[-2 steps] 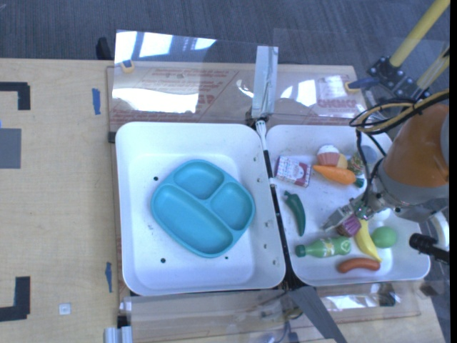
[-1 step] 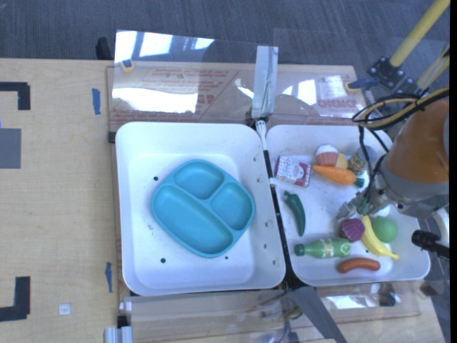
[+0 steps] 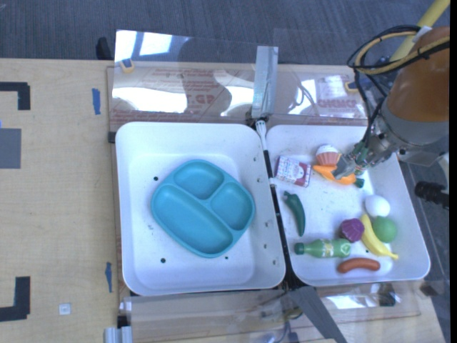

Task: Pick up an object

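We see the gripper (image 3: 351,164) low in the right bin (image 3: 418,213), down over an orange toy (image 3: 335,174) near the bin's back wall. Whether it is open or shut on the toy we cannot tell; the tip is small and blurred against the toy.

Just to the gripper's left sits a cupcake-like piece (image 3: 328,153), touching or nearly touching the orange toy, and further left a red-and-white packet (image 3: 292,171). Nearer the camera from the gripper lie a green pepper (image 3: 295,212), a green bottle (image 3: 323,248), a purple piece (image 3: 351,229), a white egg (image 3: 377,206), a banana (image 3: 374,239), a green ball (image 3: 385,229) and a sausage (image 3: 358,265). Those last few crowd together, which, we judge, makes the orange toy at the back the easier target.

Far to the gripper's left, the other bin (image 3: 136,191) holds a blue divided plate (image 3: 203,207).

We judge the pick is at the grasp stage, not yet lifted; the cupcake alongside could be nudged.
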Motion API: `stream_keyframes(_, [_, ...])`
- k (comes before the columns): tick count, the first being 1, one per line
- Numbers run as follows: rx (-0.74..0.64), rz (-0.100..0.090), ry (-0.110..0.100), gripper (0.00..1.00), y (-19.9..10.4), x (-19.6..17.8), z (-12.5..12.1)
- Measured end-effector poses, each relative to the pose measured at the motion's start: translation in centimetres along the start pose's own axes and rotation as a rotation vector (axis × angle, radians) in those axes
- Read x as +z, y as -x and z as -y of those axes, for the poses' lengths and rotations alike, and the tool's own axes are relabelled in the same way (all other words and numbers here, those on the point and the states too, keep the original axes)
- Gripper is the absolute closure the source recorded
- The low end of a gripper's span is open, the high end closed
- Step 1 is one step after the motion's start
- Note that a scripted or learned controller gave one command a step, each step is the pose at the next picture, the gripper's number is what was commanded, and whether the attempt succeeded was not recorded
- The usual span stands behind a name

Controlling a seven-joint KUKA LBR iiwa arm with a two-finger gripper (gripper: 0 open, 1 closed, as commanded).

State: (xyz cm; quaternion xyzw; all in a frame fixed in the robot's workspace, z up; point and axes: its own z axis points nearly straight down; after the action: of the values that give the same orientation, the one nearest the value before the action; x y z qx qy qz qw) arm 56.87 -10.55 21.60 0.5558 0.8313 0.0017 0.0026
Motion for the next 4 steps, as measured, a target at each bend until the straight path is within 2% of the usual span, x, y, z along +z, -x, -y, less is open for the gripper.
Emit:
stream_keyframes(1, [0.027,-0.005,-0.008,1.00,-2.0,3.7,-11.5])
stream_keyframes(2, [-0.254,0.002,-0.002,1.00,6.1,-2.3,-8.3])
stream_keyframes(3, [-0.255,0.000,-0.003,0.00,6.0,-2.2,-8.3])
stream_keyframes(4, [-0.403,0.001,0.000,0.00,6.4,11.5,-6.7])
